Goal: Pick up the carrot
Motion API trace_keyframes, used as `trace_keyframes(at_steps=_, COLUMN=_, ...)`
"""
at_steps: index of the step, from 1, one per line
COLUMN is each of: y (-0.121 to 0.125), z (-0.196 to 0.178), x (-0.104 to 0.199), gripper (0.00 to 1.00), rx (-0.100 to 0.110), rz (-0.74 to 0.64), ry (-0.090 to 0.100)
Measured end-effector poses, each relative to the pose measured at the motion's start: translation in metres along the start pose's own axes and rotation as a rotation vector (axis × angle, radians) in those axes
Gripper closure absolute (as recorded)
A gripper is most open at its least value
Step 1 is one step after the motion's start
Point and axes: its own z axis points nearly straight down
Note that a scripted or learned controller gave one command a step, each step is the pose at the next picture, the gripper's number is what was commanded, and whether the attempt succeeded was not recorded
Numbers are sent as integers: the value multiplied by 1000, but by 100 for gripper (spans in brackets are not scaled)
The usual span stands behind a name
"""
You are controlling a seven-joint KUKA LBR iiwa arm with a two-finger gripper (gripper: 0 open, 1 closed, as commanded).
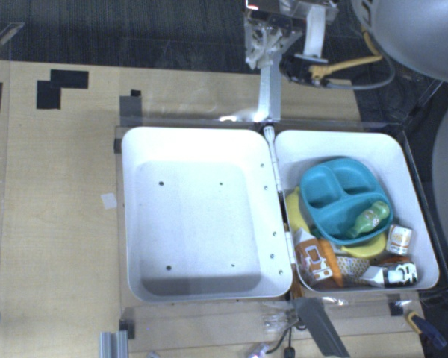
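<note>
An orange, elongated piece that looks like the carrot (331, 263) lies at the front of the right bin (412, 171). It is wedged between a brown packet (310, 258) and a yellow item (362, 246), and is partly covered by them. My gripper (266, 45) hangs high above the back edge of the bench, over the seam between the two bins and far from the carrot. Nothing shows beneath it.
A blue divided plate (342, 192) fills the middle of the right bin, with a green bottle (371, 218) lying in it. A small jar (399, 239) and a black-and-white tube (393, 275) lie at the front right. The left bin (190, 200) stands beside it.
</note>
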Motion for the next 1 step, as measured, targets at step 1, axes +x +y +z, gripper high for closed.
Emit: trace_keyframes(at_steps=1, y=1, z=0, x=-2, gripper=100, rx=0, rz=98, ry=0)
